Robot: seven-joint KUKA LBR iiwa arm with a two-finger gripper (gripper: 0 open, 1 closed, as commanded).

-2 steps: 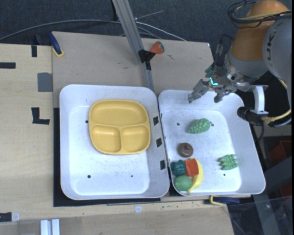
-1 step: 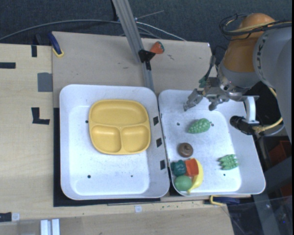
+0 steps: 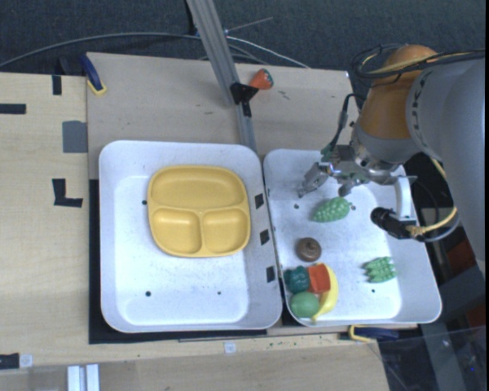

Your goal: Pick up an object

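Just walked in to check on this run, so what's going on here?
A grey KUKA arm with an orange band reaches in over the right bin. Its gripper hangs open just above a bumpy green toy, with nothing between its fingers. Also in that bin lie a brown round piece, another green toy and a cluster of toy foods. The left bin holds a yellow divided tray.

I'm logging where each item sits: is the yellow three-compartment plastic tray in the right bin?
No, the yellow three-compartment plastic tray lies in the left white bin, while the right white bin holds the small toy foods.
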